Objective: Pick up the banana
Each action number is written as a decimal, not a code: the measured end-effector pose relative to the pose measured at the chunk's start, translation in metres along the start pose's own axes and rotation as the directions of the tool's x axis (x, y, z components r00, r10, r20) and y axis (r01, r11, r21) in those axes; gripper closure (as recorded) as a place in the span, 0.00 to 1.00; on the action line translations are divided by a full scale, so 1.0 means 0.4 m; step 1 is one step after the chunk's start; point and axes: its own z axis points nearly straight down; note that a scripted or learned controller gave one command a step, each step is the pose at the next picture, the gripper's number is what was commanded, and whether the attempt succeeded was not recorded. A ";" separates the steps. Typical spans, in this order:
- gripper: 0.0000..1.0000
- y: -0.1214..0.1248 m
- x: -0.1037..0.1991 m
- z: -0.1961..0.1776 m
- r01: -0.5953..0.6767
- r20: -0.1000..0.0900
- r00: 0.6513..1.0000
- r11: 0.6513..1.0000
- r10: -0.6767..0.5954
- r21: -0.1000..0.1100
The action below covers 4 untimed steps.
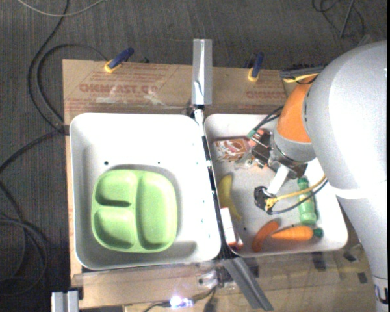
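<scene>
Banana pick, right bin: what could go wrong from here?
The banana lies close beside the wall between the bins, so a grasp may strike that wall or slip off. A crinkled wrapper and a red item lie near its ends and might get caught instead.

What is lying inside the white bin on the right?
A yellow banana, orange carrot, red pepper, green bottle and a printed packet. The grey arm hides the bin's right side.
</scene>
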 end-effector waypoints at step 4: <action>0.00 0.072 0.019 -0.137 -0.123 0.017 0.992 0.992 0.122 0.015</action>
